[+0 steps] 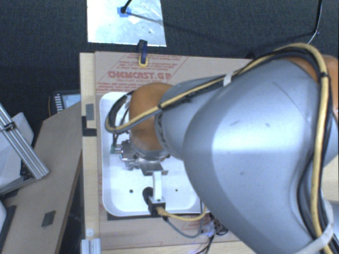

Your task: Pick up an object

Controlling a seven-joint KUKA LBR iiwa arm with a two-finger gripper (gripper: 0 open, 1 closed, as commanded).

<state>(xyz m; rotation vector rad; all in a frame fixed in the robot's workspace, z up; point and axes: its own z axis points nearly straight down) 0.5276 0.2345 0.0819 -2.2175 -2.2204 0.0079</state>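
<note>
While the grey arm's metal two-finger gripper (139, 162) hangs low over the middle of the shallow white plastic bin (114, 197), nothing can be seen held in it, so I judge the pick not yet done. Whether it is open or closed cannot be told, since the wrist covers it. Any object it aims at is hidden beneath it, probably near the bin's centre, somewhat toward the left wall

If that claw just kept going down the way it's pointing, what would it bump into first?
Most likely the white floor of the bin: the gripper points down into it, above plain white floor. The arm hides much of the bin, so this is a guess.
</note>
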